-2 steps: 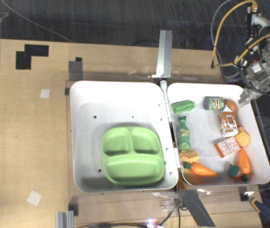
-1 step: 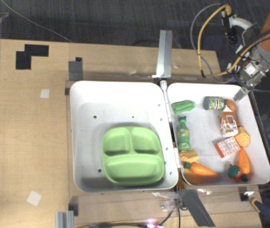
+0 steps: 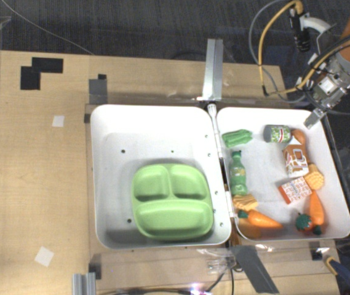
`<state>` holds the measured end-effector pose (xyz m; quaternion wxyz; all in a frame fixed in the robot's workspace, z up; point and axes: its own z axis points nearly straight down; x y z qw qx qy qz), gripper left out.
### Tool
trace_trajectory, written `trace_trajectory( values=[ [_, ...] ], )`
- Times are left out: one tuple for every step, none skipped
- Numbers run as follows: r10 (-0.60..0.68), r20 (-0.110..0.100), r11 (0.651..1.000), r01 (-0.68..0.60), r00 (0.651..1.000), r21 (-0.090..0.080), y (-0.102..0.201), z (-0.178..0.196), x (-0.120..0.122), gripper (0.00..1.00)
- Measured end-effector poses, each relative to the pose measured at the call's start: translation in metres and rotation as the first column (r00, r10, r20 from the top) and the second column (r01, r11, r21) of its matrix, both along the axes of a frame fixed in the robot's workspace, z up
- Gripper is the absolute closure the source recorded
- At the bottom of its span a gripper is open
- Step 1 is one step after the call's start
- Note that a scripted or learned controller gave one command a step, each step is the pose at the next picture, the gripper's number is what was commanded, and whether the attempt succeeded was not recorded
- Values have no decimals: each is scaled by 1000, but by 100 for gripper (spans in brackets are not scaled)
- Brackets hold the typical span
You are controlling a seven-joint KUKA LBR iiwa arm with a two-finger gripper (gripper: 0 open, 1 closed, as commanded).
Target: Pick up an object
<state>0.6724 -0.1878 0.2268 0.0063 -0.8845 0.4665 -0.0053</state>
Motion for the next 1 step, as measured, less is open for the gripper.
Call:
trace_trajectory(
  values=[
    [-48, -7, 999, 48, 999, 0, 105, 21, -4, 100]
  ],
)
